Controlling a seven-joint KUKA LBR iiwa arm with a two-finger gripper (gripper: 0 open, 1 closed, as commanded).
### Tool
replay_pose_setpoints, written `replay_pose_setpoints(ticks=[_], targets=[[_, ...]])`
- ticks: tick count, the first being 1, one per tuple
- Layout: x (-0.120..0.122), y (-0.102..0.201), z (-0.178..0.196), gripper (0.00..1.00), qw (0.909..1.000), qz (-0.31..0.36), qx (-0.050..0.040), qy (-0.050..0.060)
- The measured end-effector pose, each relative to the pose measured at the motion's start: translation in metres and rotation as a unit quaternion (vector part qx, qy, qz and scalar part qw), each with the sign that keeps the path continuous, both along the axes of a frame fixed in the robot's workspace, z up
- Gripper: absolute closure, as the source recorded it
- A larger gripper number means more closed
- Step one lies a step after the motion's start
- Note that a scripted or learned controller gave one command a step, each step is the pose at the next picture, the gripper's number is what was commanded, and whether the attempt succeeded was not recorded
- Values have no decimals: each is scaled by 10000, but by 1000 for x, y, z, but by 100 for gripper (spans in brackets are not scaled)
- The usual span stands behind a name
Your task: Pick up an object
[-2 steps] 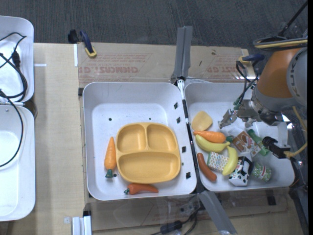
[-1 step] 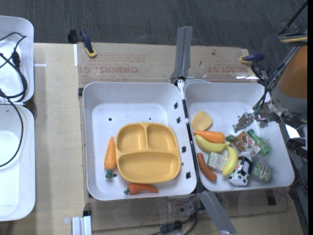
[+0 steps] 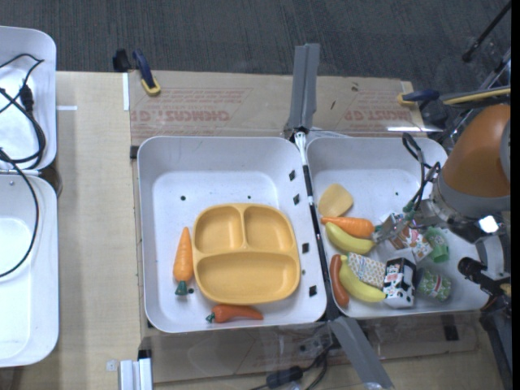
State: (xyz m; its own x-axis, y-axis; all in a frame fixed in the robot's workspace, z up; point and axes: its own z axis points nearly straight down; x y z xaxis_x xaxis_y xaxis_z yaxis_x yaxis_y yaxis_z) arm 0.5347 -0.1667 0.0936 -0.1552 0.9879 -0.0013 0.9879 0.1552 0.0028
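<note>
We are looking down on two white bins sitting side by side. In the left bin [image 3: 154, 218] a yellow divided plate [image 3: 246, 253] is lying near the middle, with a carrot [image 3: 184, 257] resting upright at its nine o'clock and a second, redder carrot [image 3: 236, 313] lying flat at its six o'clock.

The right bin [image 3: 366, 157] is holding a crowded pile: a tan chip-shaped piece [image 3: 335, 199] at the pile's eleven o'clock, an orange carrot [image 3: 348, 225] lying across a banana [image 3: 347, 240], a second banana [image 3: 360, 286] below it, a red sausage [image 3: 336, 281] at the pile's seven o'clock, a black-and-white milk carton [image 3: 398, 283] and some green pieces [image 3: 435, 284] at four o'clock.

The arm is reaching in from three o'clock, and its gripper [image 3: 396, 229] is hanging low over the middle of the pile, just beside the carrot's tip. We cannot tell how its jaws are standing, nor whether anything is sitting between them.
</note>
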Motion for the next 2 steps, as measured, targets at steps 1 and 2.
replay_pose_setpoints(ticks=[1,2], targets=[[15,20,-2,0,9962,-866,3,14],[-1,24,-2,0,9957,-927,2,21]])
